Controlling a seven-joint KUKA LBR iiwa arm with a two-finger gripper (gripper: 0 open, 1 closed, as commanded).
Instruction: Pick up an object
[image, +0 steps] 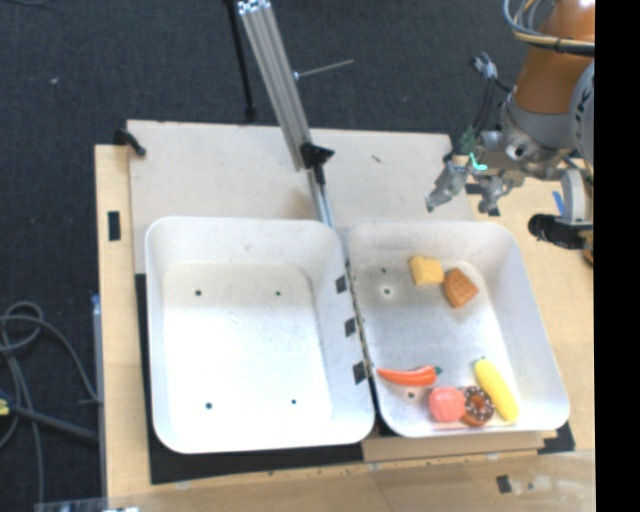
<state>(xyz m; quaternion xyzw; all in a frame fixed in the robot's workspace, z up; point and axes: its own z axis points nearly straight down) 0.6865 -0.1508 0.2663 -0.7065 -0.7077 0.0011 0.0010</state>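
A wooden bench (120, 300) bears two white bins; six toy foods are counted in the right bin (530, 300); the gripper (466, 190) is seen spread, holding nothing.

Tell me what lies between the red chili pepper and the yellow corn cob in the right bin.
In the camera view, a pink round toy and a brown doughnut-like piece lie between the chili pepper and corn cob.

We see a silver aluminium rail (283, 95) slanting over the bench's (220, 170) far edge, and loose cables (35, 345) on the dark floor (60, 80) beside its left edge.
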